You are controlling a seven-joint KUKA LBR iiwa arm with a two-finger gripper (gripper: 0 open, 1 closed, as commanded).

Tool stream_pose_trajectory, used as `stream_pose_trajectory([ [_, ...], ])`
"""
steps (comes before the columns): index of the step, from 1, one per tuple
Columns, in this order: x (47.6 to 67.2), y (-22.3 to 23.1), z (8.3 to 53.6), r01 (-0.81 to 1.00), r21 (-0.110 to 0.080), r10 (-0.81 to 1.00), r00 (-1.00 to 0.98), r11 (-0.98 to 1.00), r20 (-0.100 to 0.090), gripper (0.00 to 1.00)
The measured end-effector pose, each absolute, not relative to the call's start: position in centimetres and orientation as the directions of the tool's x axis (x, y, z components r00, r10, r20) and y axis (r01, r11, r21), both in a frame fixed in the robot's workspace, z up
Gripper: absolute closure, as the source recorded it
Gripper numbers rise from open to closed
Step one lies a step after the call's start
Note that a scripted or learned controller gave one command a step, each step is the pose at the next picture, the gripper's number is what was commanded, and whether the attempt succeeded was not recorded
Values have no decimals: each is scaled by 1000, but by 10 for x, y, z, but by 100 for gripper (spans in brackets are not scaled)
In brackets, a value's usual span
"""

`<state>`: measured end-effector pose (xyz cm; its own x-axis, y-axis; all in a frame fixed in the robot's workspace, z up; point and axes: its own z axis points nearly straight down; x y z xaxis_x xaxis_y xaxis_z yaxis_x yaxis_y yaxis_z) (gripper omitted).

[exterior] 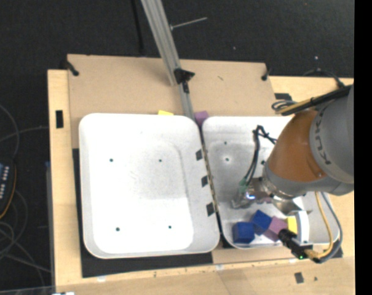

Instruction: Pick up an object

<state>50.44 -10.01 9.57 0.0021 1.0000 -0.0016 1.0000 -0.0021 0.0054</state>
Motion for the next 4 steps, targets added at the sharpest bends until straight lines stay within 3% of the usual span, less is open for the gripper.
stream_pose_trajectory([
  [1,507,-102,110,1000,11,1000,6,-6,-3,100],
  [2,486,-93,98,1000,10,1000,2,-2,-4,100],
  [3,529,-100,300,1000,10,1000,-3,3,-3,100],
  [4,529,-100,307,1000,5,1000,-12,12,-4,100],
])
